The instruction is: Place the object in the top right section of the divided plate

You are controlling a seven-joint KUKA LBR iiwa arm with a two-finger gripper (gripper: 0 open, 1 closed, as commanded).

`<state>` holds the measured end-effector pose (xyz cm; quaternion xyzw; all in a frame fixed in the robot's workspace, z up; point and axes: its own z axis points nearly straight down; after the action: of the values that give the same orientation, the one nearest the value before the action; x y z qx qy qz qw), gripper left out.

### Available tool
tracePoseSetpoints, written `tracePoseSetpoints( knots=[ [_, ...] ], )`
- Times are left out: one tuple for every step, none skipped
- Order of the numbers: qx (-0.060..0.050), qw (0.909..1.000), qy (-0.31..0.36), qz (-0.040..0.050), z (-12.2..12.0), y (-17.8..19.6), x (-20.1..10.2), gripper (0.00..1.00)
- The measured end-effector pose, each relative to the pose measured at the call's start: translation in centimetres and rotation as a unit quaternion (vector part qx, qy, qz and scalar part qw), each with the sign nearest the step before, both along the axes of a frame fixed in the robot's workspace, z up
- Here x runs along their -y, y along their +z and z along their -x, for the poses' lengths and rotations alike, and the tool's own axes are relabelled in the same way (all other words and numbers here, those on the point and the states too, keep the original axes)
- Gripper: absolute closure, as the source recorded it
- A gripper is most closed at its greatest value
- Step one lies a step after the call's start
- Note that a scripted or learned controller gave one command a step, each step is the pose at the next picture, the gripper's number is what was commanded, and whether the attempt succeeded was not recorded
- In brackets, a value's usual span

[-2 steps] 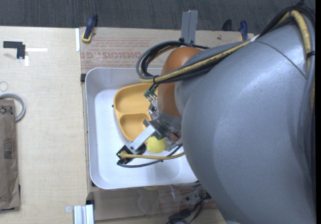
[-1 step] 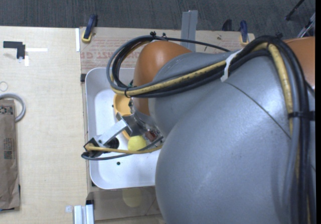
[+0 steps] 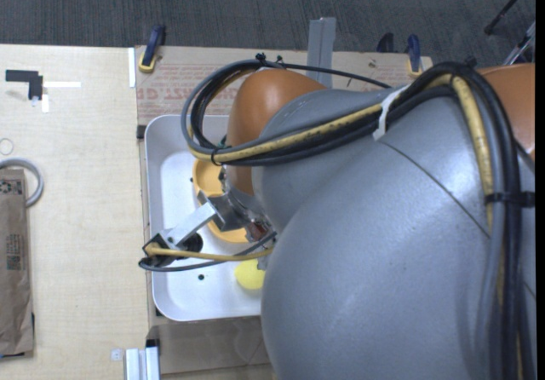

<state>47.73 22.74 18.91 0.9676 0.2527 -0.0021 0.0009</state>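
— Grey arm (image 3: 400, 225) blocks most of the camera view; what shows of the white bin (image 3: 170, 199)?
— A yellow object (image 3: 249, 276) lies half-hidden at the arm's edge, beside an orange plate (image 3: 209, 178), mostly covered.
— And the claw?
— Hidden; its state cannot be told.

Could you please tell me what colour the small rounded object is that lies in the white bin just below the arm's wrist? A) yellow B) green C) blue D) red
A: the small rounded object shows pale yellow against the floor of the white bin, partly covered by the grey arm.
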Motion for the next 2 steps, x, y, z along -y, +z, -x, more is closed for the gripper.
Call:
tracePoseSetpoints(
  knots=[
    [-0.002, 1.0, -0.002, 0.0015, 0.0, 0.8, 0.2, 1.0],
    [0.002, 0.9926, -0.122, 0.0002, -3.4, 3.5, 0.0, 1.0]
  ],
)
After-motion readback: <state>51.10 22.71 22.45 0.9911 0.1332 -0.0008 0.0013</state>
